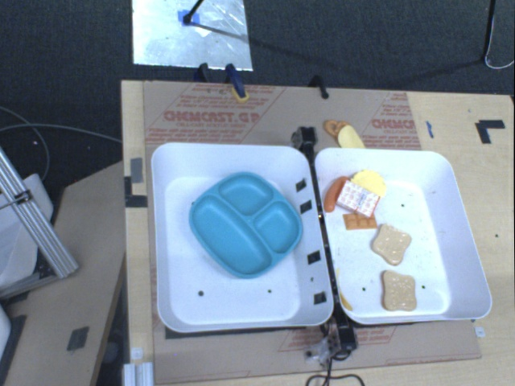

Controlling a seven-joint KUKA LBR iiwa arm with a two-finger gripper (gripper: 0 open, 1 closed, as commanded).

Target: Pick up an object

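Observation:
The right bin point(459, 215) holds several toy foods. Near its far left corner lie an orange sausage point(332, 193), a red-and-white checked block point(359, 199), a yellow piece point(369, 181) and a small brown waffle point(360, 222). Two tan bread slices sit nearer the front, one point(391, 244) mid-bin and one point(398, 290) by the front wall. The left bin point(169, 215) holds a blue divided plate point(245, 224).
A yellow banana-like toy point(347, 135) lies on the cardboard behind the right bin. A blue clamp point(235, 81) grips the board's far edge. A shiny sheet point(190, 22) lies on the floor beyond. A metal frame point(28, 215) stands at the left.

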